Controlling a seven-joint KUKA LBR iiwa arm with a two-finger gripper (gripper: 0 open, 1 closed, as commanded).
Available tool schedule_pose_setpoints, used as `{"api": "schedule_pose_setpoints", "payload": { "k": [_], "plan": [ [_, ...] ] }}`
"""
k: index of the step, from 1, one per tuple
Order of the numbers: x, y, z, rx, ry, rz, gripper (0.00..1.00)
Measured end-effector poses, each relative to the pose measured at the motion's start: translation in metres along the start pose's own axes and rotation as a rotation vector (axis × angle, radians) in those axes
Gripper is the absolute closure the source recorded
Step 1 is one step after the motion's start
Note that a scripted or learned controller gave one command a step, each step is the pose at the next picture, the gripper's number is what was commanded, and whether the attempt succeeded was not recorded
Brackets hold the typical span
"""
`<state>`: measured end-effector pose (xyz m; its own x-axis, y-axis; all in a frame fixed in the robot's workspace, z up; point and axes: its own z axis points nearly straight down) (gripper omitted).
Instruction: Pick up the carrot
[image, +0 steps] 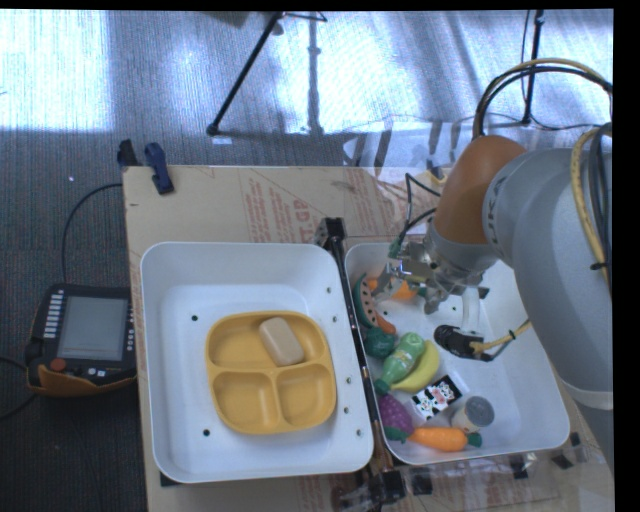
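Orange carrot (441, 438) is crowded by grapes (392, 412) and a tin (476, 411), so neighbours could be grabbed; the gripper's (412, 275) aperture cannot be judged.

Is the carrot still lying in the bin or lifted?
Lying in the bin. The carrot rests on the right bin's floor near its front edge, apart from the gripper.

Arm (560, 230) cut off at right edge. Wrist hides part of orange toy (402, 291) (identity unclear). Counter (230, 200) front cut off at bottom edge.
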<state>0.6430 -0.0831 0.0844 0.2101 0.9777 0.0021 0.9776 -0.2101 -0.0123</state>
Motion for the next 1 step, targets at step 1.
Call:
{"api": "schedule_pose_setpoints", "payload": {
  "k": [1],
  "plan": [
    [0.0000, -0.0006, -0.0074, 0.009, 0.001, -0.002, 1.00]
  ]
}}
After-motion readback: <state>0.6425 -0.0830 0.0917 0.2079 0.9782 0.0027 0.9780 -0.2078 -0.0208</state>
